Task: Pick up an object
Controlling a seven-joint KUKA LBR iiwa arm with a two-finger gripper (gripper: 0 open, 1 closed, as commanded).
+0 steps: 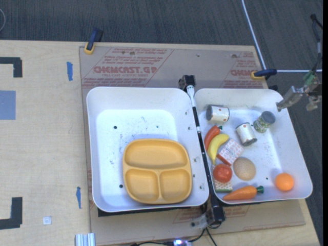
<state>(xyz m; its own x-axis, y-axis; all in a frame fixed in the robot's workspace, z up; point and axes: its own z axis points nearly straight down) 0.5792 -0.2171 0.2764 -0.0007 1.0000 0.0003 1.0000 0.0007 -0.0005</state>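
camera view:
gripper [302,94]: at right edge, above the right bin's far right corner; can't tell if the fingers are released or clenched; nothing seen between them.
right bin [294,152]: holds the pick candidates — orange [284,182] near right corner, carrot [241,192] along near wall, tomato [222,173], egg [245,168], banana [217,144], silver can [246,134].
left bin [102,137]: yellow divided tray [157,169] in near half.
worktop [41,152]: light wood, blue tape marks.
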